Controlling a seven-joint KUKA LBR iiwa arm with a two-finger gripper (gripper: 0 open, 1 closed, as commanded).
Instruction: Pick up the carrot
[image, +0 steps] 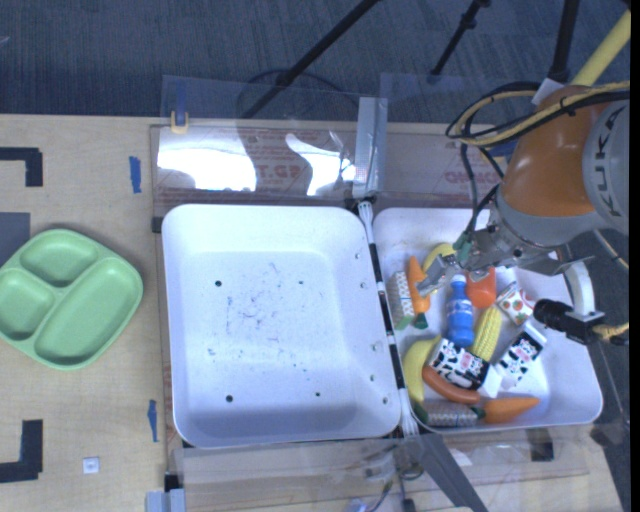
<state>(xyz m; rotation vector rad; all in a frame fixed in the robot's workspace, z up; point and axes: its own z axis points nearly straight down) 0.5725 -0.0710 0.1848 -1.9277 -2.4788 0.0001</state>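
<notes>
Slanted overhead view of both bins (200, 240)

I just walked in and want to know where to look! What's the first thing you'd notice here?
First, the big orange and grey robot arm at the upper right, with its pincer lowered over the right bin, which holds a colourful heap of toys: a blue bottle, corn, a banana and a carrot near the front. Next, the bright green divided plate at the far left of the bench.
</notes>
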